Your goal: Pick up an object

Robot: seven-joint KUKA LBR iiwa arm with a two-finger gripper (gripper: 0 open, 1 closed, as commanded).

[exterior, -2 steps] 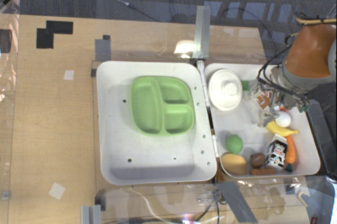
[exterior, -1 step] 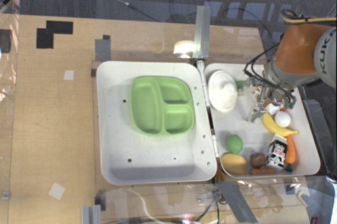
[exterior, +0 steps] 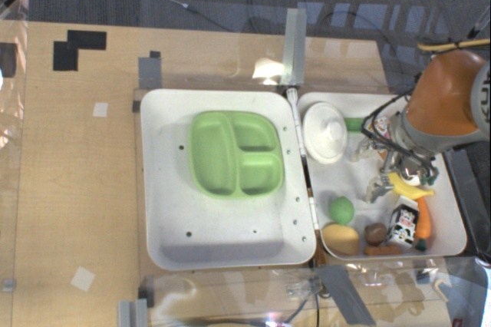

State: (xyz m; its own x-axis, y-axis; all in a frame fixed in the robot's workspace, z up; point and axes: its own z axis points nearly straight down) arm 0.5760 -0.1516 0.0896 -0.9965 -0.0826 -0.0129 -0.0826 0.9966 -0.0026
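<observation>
My fingers (exterior: 397, 181) hang low in the right bin (exterior: 459, 241), just over the toy banana (exterior: 409, 187); how far apart they are I cannot tell. To pick well, I should centre on the banana, clear of the carrot (exterior: 423, 219) at five o'clock.

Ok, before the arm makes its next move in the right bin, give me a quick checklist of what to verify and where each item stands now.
1. Gripper is over the right bin: ok.
2. Something is held between its fingers: cannot tell; the wrist blocks the view.
3. Banana lies right under the gripper as a target: ok.
4. Neighbours leave room: not ok; the carrot and small carton crowd the banana.
5. Green ball and potato sit apart from the gripper: ok.
6. Green tray lies flat in the left bin: ok.
</observation>
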